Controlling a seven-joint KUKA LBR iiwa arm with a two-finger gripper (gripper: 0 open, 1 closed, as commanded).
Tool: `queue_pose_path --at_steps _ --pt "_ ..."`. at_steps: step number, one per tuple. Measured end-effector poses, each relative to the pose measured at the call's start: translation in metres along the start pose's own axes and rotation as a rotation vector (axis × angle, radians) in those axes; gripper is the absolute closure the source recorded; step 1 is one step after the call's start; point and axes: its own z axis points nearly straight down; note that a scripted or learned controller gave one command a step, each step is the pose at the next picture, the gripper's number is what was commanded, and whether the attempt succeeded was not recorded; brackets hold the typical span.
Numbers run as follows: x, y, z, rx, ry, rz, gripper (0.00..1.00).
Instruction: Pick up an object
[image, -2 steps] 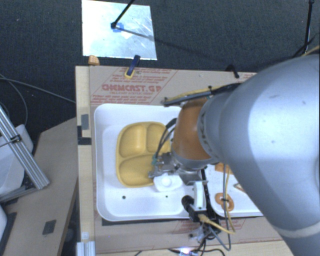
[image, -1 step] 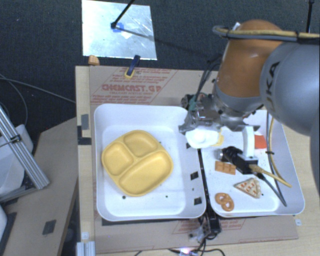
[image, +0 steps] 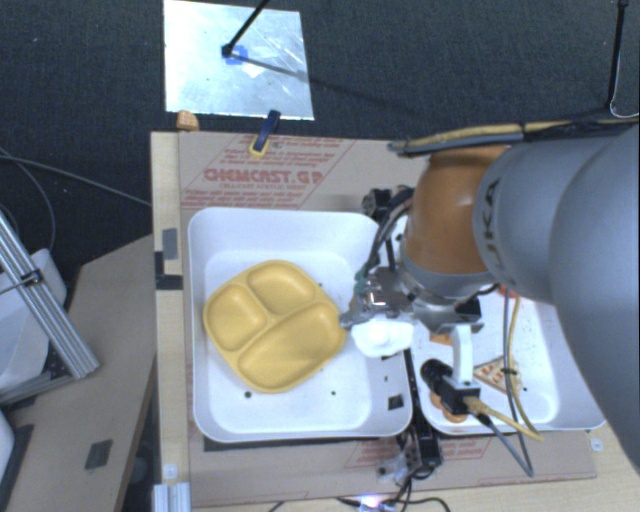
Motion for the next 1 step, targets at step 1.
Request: queue_pose_path --at_steps 1 --pt "0.0000 0.0034 -0.0159 -0.012 0.002 -0.004 1.00"
